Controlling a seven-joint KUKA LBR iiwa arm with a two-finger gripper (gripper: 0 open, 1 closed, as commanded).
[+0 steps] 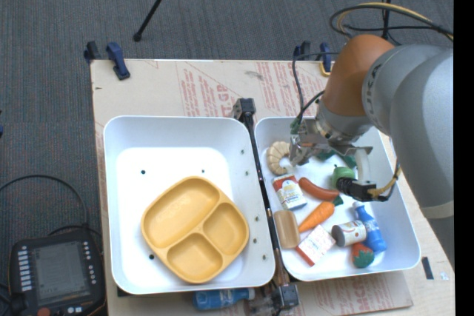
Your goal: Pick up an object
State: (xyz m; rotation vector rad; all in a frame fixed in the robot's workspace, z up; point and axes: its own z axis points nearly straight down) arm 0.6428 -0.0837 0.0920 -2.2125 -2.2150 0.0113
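Arm (400,96), grey metal with an orange band, reached in from the right edge of the frame over the right shallow white plastic bin (404,248). Left white bin (122,137) held a yellow three-compartment plastic tray (195,229), lower centre. Two-finger gripper (305,152) sat low at the right bin's upper left, just beside a cream ridged shell-shaped toy (279,157); jaw state could not be told. Toy red sausage (318,190), orange carrot (317,216) and blue bottle (370,229) lay below, centre-right.

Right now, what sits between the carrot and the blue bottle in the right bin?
In the camera view, a small can with a red label lies between the carrot and the blue bottle.
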